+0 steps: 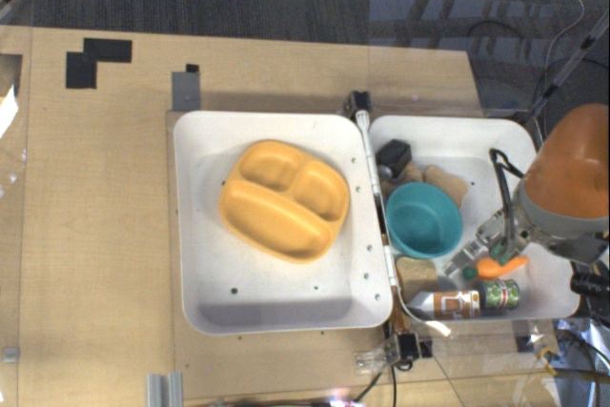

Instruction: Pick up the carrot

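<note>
We see the carrot [502,267] in the right bin [534,140], near its front right, lying just above a bottle [474,299] that rests along the bin's front wall. The pincer [486,250] sits low over the carrot's left end, its metal fingers touching or just beside it; we cannot tell whether they are apart or closed on it. A teal bowl [424,219] stands just left. In the left bin [191,224] lies a yellow divided plate [284,198]. Both bins rest on the desk [86,234].
</note>
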### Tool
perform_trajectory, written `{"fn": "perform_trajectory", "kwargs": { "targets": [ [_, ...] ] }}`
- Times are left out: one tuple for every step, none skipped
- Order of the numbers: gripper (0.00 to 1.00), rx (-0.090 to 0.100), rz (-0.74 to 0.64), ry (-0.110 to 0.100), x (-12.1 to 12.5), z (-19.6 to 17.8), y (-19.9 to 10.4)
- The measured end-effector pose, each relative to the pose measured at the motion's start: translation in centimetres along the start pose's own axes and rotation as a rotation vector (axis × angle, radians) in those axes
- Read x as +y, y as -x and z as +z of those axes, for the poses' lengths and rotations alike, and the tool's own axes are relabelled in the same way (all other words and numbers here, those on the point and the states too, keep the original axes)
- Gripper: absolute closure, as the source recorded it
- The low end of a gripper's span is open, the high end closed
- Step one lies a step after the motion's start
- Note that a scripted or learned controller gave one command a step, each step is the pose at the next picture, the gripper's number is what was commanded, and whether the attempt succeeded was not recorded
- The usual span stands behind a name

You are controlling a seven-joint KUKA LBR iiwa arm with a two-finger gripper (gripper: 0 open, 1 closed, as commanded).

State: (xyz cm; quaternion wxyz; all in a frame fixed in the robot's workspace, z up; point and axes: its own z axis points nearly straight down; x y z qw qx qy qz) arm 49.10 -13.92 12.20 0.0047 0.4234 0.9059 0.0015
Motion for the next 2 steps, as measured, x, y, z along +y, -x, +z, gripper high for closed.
{"fn": "perform_trajectory", "kwargs": {
  "targets": [
    [0.0, -0.006, -0.032, 0.001, -3.22, 3.17, 3.99],
    [0.0, 0.002, 0.181, 0.011, -3.01, 3.28, 4.14]
  ]
}}
